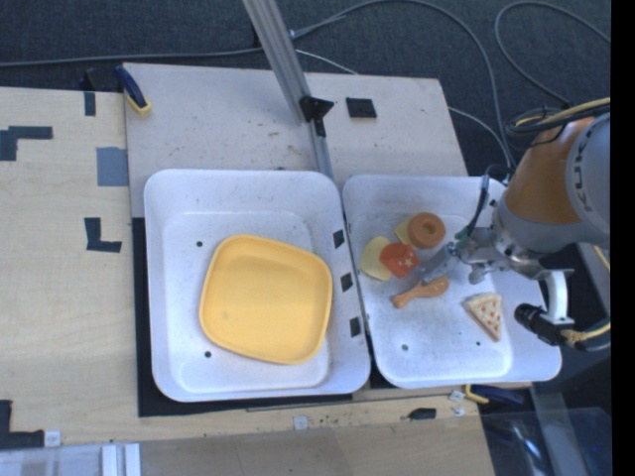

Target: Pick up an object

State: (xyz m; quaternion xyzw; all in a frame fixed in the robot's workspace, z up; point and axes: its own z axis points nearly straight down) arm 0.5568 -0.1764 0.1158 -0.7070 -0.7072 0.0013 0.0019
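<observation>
I see the arm (556, 191) coming in from the right side of the frame, with its orange band over the right edge of the right bin (397, 360). The gripper (440, 263) reaches to the left into the middle of this bin. Its dark fingers point toward the red round toy (399, 259) and their tips are just beside it. I cannot tell if the jaws are apart or together, because they are small and dark here, and I see nothing held between them.

The red round toy lies in the upper left part of the right bin, touching a pale yellow piece (375, 258) on its left. A brown donut-shaped toy (428, 230) is just above and right of it. An orange stick-shaped toy (421, 292) lies below the gripper. A pizza slice toy (486, 314) is in the lower right of the bin, apart from the others.

In the left bin (169, 206) lies a yellow square plate (266, 297).
</observation>
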